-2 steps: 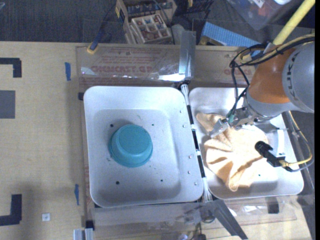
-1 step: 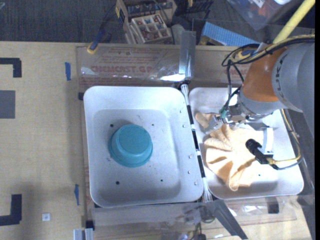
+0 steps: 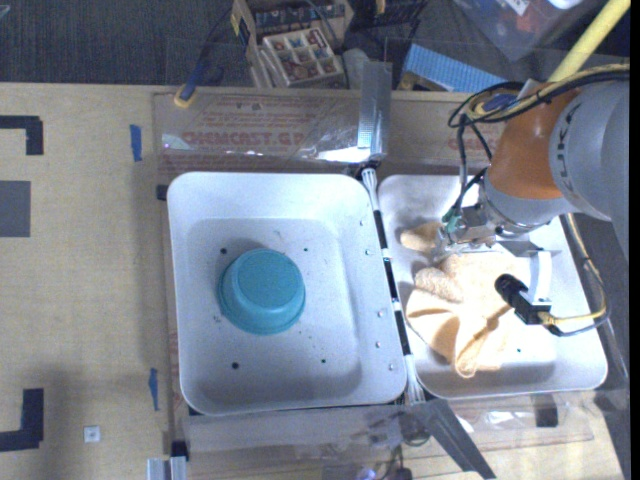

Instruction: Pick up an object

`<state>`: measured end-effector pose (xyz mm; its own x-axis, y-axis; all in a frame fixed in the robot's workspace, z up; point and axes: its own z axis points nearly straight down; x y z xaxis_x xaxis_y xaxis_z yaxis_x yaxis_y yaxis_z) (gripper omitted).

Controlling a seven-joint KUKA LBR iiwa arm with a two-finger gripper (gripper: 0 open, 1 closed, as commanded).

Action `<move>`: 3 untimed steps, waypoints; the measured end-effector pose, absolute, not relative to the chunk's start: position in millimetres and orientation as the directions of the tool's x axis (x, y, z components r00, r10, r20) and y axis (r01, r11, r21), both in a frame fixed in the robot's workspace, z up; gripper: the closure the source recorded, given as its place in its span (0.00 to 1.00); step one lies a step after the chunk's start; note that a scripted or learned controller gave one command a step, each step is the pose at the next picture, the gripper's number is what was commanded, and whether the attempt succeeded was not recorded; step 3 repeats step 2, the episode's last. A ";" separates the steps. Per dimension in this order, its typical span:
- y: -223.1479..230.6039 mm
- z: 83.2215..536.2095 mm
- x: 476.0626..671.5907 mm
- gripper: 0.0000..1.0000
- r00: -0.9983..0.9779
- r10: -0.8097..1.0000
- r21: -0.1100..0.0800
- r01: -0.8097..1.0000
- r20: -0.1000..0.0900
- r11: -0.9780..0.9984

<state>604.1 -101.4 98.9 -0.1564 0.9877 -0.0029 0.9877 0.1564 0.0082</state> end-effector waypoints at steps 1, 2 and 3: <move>-97.6 89.3 586.8 1.00 -0.167 0.986 0.009 0.986 -0.004 0.167; -34.9 184.3 656.0 1.00 -0.184 0.983 -0.001 0.983 -0.001 0.184; -34.9 184.3 656.0 1.00 -0.184 0.983 -0.001 0.983 -0.001 0.184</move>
